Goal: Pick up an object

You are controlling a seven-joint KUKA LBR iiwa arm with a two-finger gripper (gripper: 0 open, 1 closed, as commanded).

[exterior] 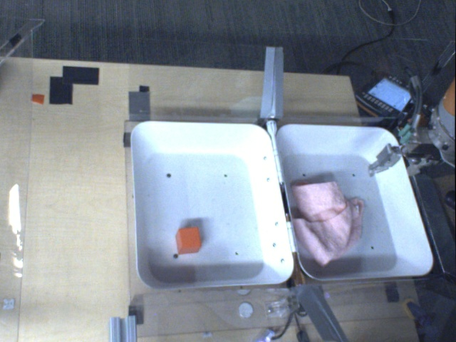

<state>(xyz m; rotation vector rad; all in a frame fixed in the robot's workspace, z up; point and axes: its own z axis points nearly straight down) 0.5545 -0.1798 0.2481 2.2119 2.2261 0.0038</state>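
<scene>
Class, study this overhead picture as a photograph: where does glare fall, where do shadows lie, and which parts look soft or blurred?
In the camera view, glare streaks the bench's left edge; soft shadows lie along the near inside walls of the left bin and right bin, and beside the orange block and pink cloth; the gripper at the right looks slightly blurred.

A robotics lab: pale wooden table (71,212) with two white bins (146,191), metal brackets (271,84), cables (385,9) on grey carpet (178,13).
</scene>
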